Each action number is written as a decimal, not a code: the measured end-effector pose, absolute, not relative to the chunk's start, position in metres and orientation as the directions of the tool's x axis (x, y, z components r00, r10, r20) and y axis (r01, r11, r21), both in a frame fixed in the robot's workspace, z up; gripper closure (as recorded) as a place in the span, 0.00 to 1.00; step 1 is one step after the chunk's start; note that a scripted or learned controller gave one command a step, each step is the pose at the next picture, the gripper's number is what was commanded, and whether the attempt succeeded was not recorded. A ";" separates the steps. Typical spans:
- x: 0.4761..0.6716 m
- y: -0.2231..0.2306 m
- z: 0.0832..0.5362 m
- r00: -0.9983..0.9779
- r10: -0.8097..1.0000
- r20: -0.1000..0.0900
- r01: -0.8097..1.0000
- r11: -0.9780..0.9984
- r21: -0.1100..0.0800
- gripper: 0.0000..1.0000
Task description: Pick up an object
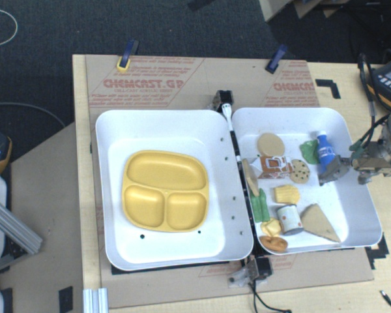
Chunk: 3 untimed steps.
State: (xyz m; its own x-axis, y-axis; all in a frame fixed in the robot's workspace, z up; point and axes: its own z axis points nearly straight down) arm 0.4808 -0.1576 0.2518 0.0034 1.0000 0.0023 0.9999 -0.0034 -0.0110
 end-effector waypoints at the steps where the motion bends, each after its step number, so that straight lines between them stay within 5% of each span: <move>1: 0.483 -0.158 0.257 0.000 1.000 -0.001 1.000 0.000 0.001 0.00; 3: 0.485 -0.160 0.155 0.002 1.000 0.003 1.000 -0.002 -0.007 0.00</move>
State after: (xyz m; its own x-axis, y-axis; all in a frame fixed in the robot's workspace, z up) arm 0.4851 -0.1597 0.1547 0.0016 1.0000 0.0027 1.0000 -0.0016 -0.0073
